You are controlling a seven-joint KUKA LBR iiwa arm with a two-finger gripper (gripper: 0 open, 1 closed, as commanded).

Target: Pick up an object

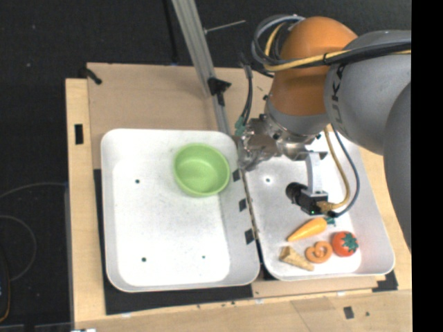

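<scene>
On the bench (pixel 138 102), a tan board against a black floor, two shallow white bins sit side by side, touching along their inner edges. Left bin (pixel 124 254): speckled white floor with a few small dark dots, and one green bowl (pixel 201 170) upright near its upper right corner. Right bin (pixel 374 247): a cluster near the front edge, with a carrot (pixel 307 228) lying at a slant, a tomato (pixel 344 243) just right of it, an orange ring-shaped piece (pixel 318 252) between and below them, and a tan wedge (pixel 295 257) at the left of the group. Ring touches or nearly touches the carrot and the wedge. Arm (pixel 367 81) comes in from the right, its grey body and orange band covering the upper part of the right bin. Gripper (pixel 257 149) hangs over the seam between the bins, near the bowl's right rim and well apart from the cluster. Can't tell the claw state; the wrist body hides it. Nothing visible in its grasp. A black block (pixel 304 196) with cables hangs off the wrist just above the carrot. A grey metal rail (pixel 197 47) runs diagonally from the top down to the bins' upper seam, ending beside the gripper. Small black tabs line the seam and the board edges.
</scene>
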